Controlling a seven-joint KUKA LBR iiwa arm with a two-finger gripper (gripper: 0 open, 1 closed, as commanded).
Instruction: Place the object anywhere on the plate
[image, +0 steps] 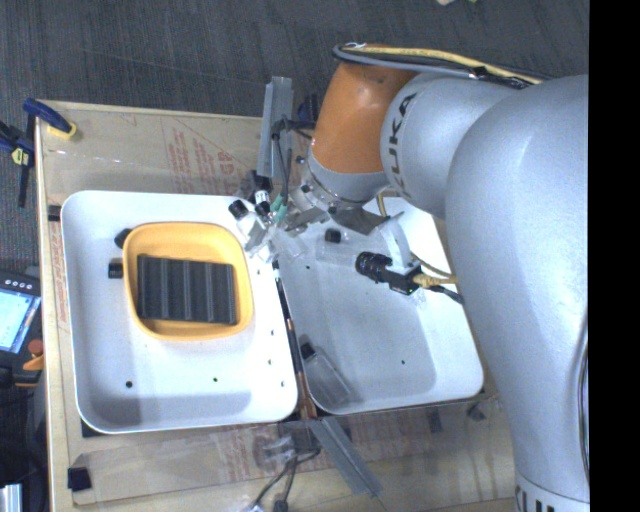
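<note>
**While gripper hangs at the bin seam, dark slab lies on plate**

Since the move turns on where the object is relative to the tool, that first: the gripper (262, 218) sits over the seam between the left bin (170, 395) and the right bin (400, 370), at their far end. It is just beside the far right corner of the yellow plate (185, 233). The plate lies flat in the left bin, toward its far half.

A dark ribbed slab (188, 290) covers the plate's middle, inside the rim on all sides. Its long axis runs left-right in view and the ribs run across it. It lies left of and nearer than the gripper, close but not touching. My read is that this slab is the object, already resting on the plate. It could instead be the plate's own ribbed well; can't tell for sure.

Two small dark bits (121, 238) sit by the plate's left edge, too small to name.

The gripper end is cluttered with clear parts and wiring, so whether it is open or shut can't be told. Nothing is seen held in it. The arm (500, 250) covers much of the right bin.
</note>
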